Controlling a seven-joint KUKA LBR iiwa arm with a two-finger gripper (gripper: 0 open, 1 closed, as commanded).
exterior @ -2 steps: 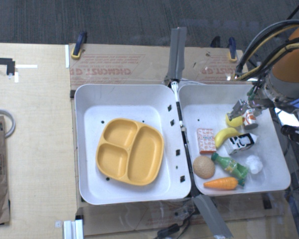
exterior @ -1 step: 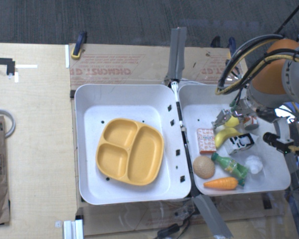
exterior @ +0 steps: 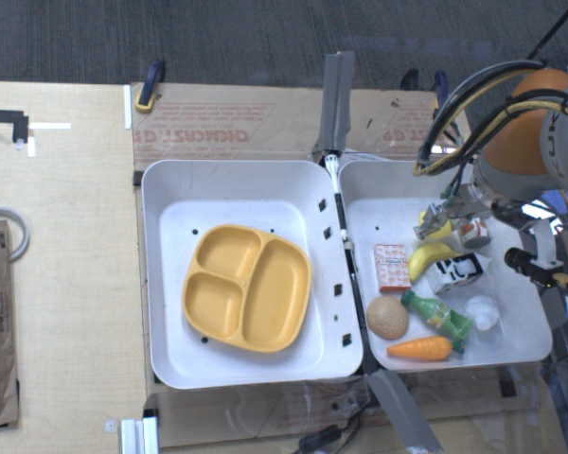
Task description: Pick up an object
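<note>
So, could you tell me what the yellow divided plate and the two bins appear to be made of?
The yellow divided plate looks like moulded plastic with a matte finish: uniform colour, soft rounded compartment walls, no sharp glare. The left bin and right bin look like thin, smooth white plastic, slightly glossy, though coated metal cannot be excluded.

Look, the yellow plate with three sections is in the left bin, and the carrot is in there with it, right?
Not quite. The yellow plate is in the left bin, but the carrot lies in the right bin, beside the green bottle. The camera view shows it.
</note>
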